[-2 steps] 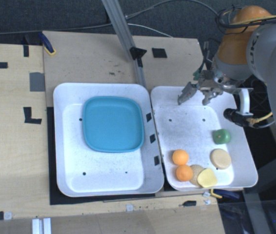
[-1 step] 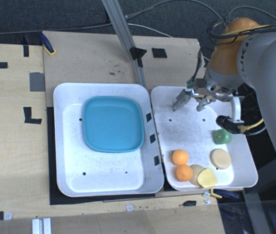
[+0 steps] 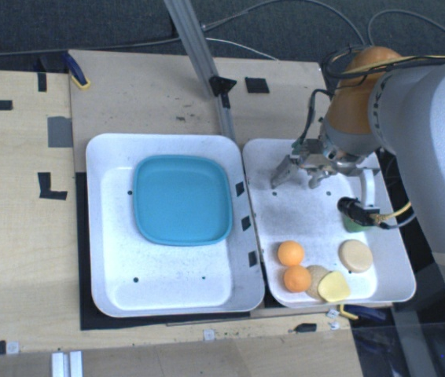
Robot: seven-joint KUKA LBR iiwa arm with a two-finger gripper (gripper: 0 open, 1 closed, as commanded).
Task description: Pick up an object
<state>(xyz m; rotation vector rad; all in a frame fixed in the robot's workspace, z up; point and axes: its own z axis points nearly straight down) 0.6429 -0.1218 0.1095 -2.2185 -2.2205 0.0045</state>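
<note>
Right bin: oranges below tool

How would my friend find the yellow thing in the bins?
Look in the right bin, the one without the blue plate. At its near edge, small round pieces cluster. The yellow piece lies nearest the edge, beside two orange balls and a beige disc.

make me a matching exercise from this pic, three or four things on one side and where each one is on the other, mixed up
Things:
1. blue plate
2. tool
3. two orange balls
4. yellow piece

Places:
A. right bin, far half, above bare floor
B. right bin, near edge
C. left bin
D. right bin, near-left part

Pairs: 1-C, 2-A, 3-D, 4-B
</note>
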